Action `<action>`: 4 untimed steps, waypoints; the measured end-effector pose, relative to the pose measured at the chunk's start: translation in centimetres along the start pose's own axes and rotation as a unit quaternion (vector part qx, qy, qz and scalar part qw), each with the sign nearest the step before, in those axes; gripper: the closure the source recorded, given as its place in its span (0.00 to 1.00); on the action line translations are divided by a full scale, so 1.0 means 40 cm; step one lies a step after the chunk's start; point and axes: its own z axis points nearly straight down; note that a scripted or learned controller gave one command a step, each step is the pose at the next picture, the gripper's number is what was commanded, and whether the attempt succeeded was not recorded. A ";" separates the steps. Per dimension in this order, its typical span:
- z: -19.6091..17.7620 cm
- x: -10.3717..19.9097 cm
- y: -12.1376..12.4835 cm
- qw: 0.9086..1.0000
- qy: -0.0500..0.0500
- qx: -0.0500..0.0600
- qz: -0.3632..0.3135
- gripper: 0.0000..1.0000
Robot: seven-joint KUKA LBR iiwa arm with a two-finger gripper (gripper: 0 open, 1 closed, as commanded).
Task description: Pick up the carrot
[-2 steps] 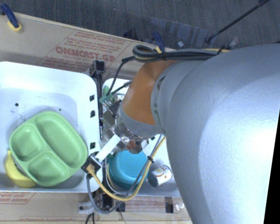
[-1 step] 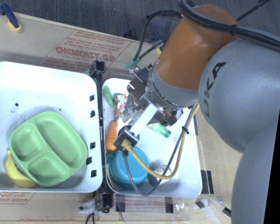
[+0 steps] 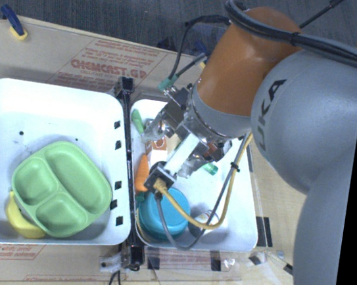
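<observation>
The carrot (image 3: pixel 141 173) is not yet picked up. It lies on the floor of the right bin (image 3: pixel 244 201), tight along that bin's left wall, just above the blue bowl (image 3: pixel 166 218). The tool (image 3: pixel 167 143) hangs low over the same bin, near the carrot's upper end; whether it is spread or pressed together I cannot tell, and nothing shows the carrot in its grip. Closing on it and lifting remain. The carrot's long axis runs nearly parallel to the wall, top to bottom of the view; which end is the tip is unclear.
</observation>
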 end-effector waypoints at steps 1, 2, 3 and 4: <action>0.247 -0.009 0.093 1.000 -0.003 0.004 -0.027 0.00; 0.384 -0.059 0.178 0.985 -0.001 0.004 -0.170 0.00; 0.383 -0.058 0.178 0.985 -0.001 0.003 -0.170 0.00; 0.383 -0.058 0.178 0.985 -0.001 0.003 -0.170 0.00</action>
